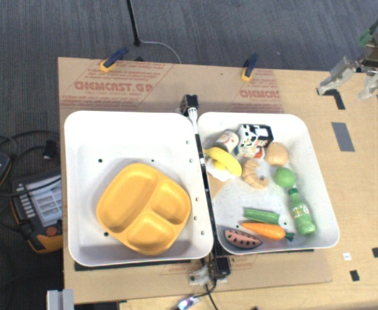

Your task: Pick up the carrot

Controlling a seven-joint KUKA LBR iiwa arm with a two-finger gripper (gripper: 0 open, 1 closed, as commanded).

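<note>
The cardboard [195,82] under the bins carries red print reading roughly "CHEMCAST GP", legible at left and partly at right. The left bin [86,134] holds a yellow divided tray [144,215]. The carrot [264,230] lies in the right bin [318,192], front area, just below a green pod [261,215] and beside the watermelon slice [242,239]. Approach from above, jaws across its narrow width. The gripper [350,76] hangs far right, fingers spread, empty

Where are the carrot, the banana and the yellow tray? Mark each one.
carrot [264,230], camera view, middle of its orange body.
banana [224,162], camera view, middle of its curved yellow body.
yellow tray [144,206], camera view, the ridge where its compartments meet.
</note>
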